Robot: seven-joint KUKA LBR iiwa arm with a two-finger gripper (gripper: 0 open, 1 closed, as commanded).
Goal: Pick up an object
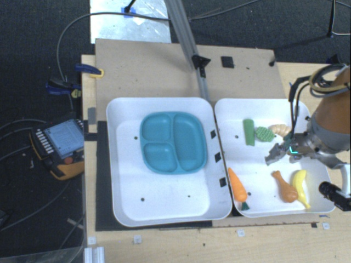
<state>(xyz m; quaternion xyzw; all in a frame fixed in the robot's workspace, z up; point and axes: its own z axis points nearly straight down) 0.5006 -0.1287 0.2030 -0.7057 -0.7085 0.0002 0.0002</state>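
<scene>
In the right bin [230, 109] I see the candidates: a green block [249, 132] standing lengthwise near the middle, a green ridged piece [264, 133] and a pale shell-like toy [278, 129] just beside it, a carrot [237, 184] at the left wall, and a drumstick [284, 188] touching a banana [300, 187] toward the front right. My gripper [281, 153] hangs over the bin's middle, between the shell toy and the drumstick, its fingers pointing left and down, spread apart with nothing between them. The arm [333, 122] comes in from the right edge, wrist bent low. The left bin [118, 147] carries a blue divided plate [174, 142].
</scene>
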